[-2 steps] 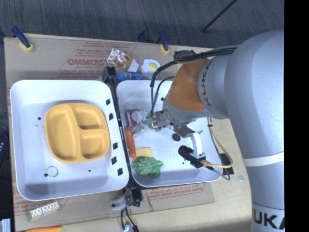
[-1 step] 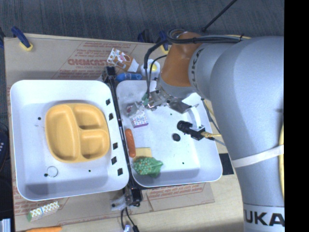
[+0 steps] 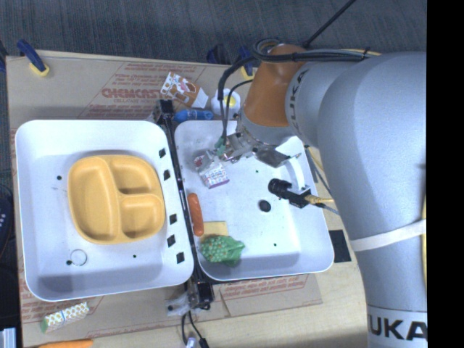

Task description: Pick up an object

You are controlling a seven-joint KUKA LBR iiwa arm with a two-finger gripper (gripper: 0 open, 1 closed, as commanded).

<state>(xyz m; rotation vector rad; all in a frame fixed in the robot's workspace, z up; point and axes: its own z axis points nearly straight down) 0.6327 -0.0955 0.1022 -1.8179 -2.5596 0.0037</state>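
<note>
From my end the claw (image 3: 226,151) hangs low over the right bin (image 3: 290,256), toward its 11 o'clock corner. I cannot tell whether it is open or closed; the slanted view does not settle it. The nearest thing to pick is the small packet (image 3: 213,175), lying flat on the bin floor just at 7 o'clock of the claw. I cannot say whether they touch. To do this well I would centre over the packet, span its short side and go right down to the floor. A thin, flat packet gives little to bite on, and its glossy pink-and-white wrapper looks likely to slide or crumple. The orange sausage (image 3: 196,214), at 6 o'clock of the packet against the wall, is a smooth rounded stick and may grip more easily. The green lettuce (image 3: 221,249) at the bin's 7 o'clock looks bumpy and soft. The yellow plate (image 3: 116,198) in the left bin (image 3: 43,151), with 3 hollows, looks like hard smooth plastic.
</note>
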